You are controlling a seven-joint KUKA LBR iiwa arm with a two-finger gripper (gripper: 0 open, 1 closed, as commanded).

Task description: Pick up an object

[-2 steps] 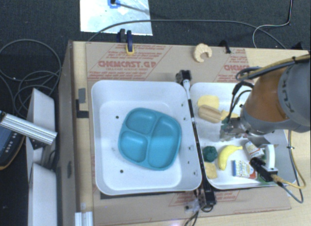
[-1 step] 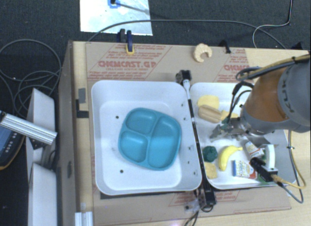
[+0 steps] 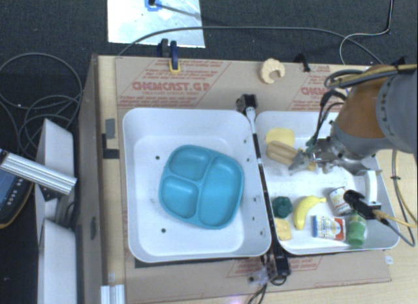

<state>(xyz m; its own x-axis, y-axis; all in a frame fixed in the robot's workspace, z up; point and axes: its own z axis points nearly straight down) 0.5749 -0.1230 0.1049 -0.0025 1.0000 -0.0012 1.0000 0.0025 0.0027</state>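
The gripper (image 3: 302,163) hangs low in the right bin (image 3: 389,234), just beside a tan wooden cylinder (image 3: 282,153); I cannot tell its state. A banana (image 3: 304,208) lies nearer the front.

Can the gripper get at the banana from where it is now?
Probably yes: the banana lies uncovered in the right bin, just below the gripper, with small gaps to neighbouring items.
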